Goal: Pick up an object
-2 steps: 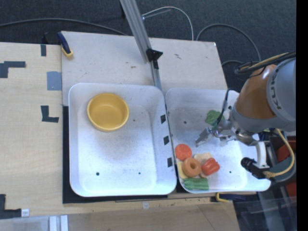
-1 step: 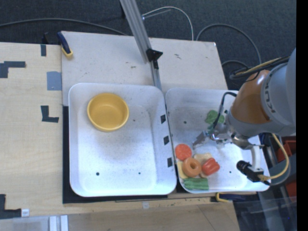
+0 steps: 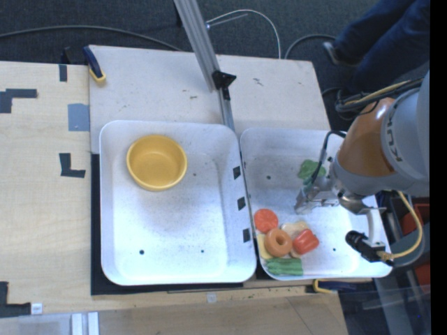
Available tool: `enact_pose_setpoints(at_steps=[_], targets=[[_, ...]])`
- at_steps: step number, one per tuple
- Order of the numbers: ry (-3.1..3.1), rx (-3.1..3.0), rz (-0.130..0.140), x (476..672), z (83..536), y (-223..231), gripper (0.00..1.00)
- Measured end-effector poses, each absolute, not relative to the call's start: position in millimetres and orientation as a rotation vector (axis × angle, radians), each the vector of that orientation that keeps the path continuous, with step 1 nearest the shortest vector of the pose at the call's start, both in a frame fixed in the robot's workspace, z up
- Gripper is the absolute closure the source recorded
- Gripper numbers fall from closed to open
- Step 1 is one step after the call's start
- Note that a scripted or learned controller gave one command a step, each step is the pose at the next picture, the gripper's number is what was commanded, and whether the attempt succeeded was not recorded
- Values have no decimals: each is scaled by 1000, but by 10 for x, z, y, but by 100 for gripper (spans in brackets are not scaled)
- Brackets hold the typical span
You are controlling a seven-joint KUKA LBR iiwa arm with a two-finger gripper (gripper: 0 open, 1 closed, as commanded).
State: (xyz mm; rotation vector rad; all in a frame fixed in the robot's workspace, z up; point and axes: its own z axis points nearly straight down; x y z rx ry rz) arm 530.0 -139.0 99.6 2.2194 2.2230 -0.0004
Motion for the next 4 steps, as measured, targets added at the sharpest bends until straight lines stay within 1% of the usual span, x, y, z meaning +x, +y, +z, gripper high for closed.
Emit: enact_pose_setpoints(at_steps=[1, 2, 3, 4], targets=[[2222, 2216, 4, 5319, 1607, -1328, 100], [2221, 2218, 2, 5260, 2073, -1380, 100], [2220, 2217, 3, 5255, 2502, -1411, 100], [2231, 2216, -1, 5353, 2370, -866, 100]])
